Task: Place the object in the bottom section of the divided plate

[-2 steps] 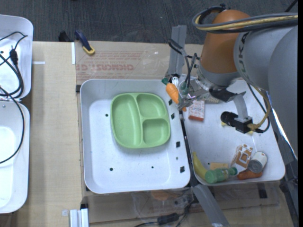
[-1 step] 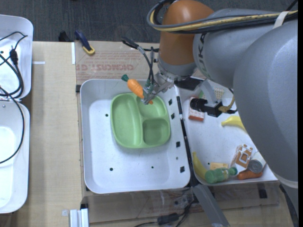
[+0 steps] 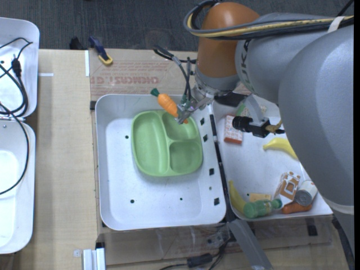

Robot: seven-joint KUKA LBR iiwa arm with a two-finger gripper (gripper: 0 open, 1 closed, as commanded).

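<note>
Fingers (image 3: 181, 112) closed on orange carrot (image 3: 167, 103), pinching its lower end; carrot tilts up-left, green top toward bin's far wall. Gripper (image 3: 183, 116) hangs over far rim of green divided plate (image 3: 166, 144), above its upper right section. Plate lies in left white bin (image 3: 112, 196). Right white bin (image 3: 247, 162) holds yellow banana (image 3: 279, 146), small red-and-white box (image 3: 232, 130), green bottle (image 3: 260, 208), other small items near its front corner.

toy carrot (image 3: 167, 102) in gripper (image 3: 183, 115) above green divided plate (image 3: 159, 151)
</note>
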